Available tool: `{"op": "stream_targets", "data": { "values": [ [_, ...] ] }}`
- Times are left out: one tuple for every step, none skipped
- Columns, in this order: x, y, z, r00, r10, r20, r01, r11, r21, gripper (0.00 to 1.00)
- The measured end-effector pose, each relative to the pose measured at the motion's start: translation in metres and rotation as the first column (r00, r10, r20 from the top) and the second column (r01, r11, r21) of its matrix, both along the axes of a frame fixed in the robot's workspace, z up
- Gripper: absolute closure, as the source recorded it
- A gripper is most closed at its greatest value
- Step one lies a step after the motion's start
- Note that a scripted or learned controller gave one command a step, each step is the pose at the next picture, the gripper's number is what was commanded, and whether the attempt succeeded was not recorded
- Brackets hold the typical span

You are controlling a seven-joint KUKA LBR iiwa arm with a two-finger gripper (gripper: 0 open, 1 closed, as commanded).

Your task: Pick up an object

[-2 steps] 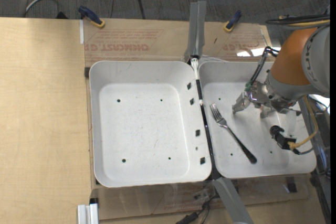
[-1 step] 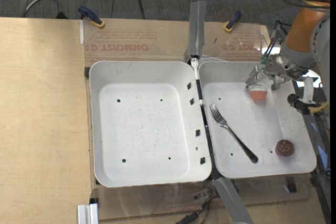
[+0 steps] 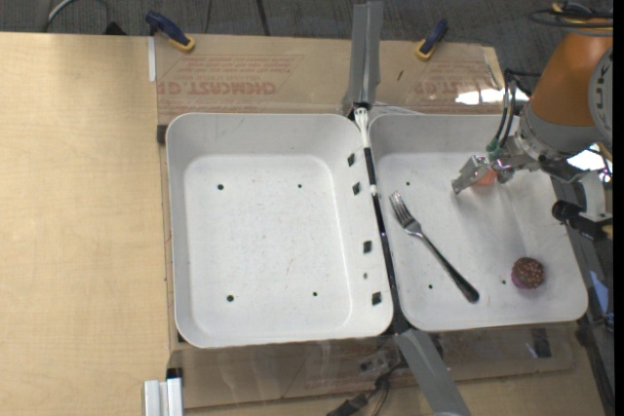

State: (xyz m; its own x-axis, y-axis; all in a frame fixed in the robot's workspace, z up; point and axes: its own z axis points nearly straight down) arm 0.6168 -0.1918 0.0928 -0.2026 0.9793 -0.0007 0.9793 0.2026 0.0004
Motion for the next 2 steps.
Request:
{"op": "stream_targets", "data": {
  "values": [
    [-0.092, -0.023, -0.001, 1.000, -0.011, -0.003, 0.011, 1.000, 0.006, 0.00],
    [0.017, -0.024, 0.000, 1.000, -0.005, 0.003, 0.005, 1.000, 0.006, 0.00]
  ]
}}
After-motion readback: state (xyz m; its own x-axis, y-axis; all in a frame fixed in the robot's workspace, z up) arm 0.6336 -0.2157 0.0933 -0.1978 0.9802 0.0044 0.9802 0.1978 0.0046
